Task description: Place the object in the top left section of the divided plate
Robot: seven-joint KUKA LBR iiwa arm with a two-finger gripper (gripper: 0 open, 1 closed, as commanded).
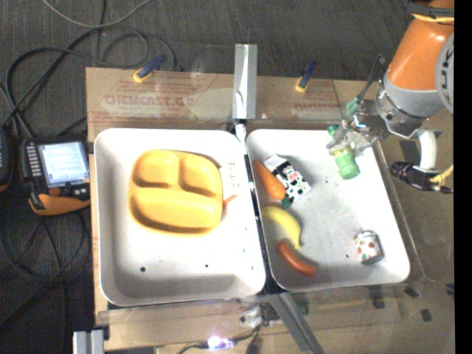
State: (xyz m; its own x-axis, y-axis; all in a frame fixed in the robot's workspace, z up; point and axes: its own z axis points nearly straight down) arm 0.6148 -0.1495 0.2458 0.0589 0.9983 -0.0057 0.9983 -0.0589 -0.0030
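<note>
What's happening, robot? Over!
Gripper over right white bin, small green bottle at its fingertips. Yellow divided plate in left white bin. Path unobstructed.

- Left bin (110, 271): yellow divided plate (177, 190) sits upper centre; bare white floor below it and along the left wall.
- Right bin (391, 220): carrot (268, 181), black-and-white carton (289, 178), banana (285, 225) and sausage (296, 259) crowd the left side; small cup (367, 246) near the lower right corner; middle floor open.
- Gripper (345, 142) with a green object (347, 164) occupies the upper right corner.
</note>
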